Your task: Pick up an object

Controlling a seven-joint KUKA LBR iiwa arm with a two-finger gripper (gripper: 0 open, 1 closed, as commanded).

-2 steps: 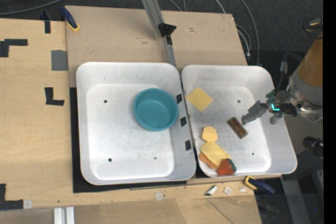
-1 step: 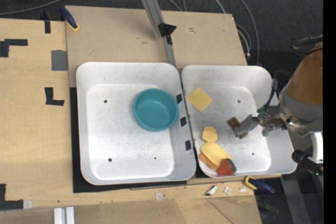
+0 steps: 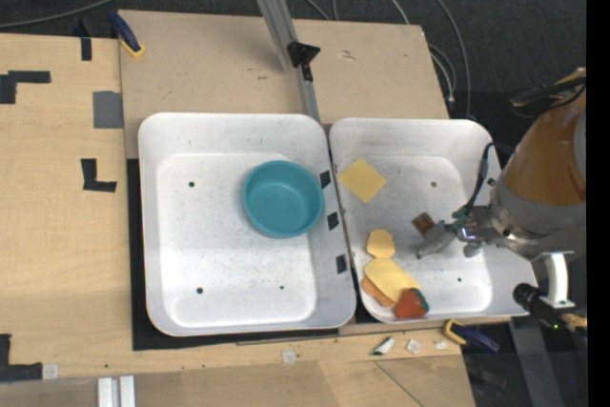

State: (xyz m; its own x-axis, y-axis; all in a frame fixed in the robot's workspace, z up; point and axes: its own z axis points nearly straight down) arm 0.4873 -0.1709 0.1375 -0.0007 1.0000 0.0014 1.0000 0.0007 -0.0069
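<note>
Brown small block (image 3: 422,223) lies in the right bin (image 3: 477,133), just beside the gripper (image 3: 440,241); whether it grasps anything, I cannot tell; misaligned, it could nudge the block aside.

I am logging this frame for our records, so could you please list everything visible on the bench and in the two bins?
bowl: one, teal, left bin, toward its right side
left bin: one, white, left half of bench
right bin: one, white, beside the left bin
square slice: one, pale yellow, right bin, upper left
round piece: one, yellow, right bin, left side
food pile: one cluster, yellow, orange and red, right bin, lower left corner
small block: one, brown, right bin centre, just left of the gripper
clamps: two, blue and yellow, far left and near right bench edges
gripper: one, grey, over the right bin
</note>
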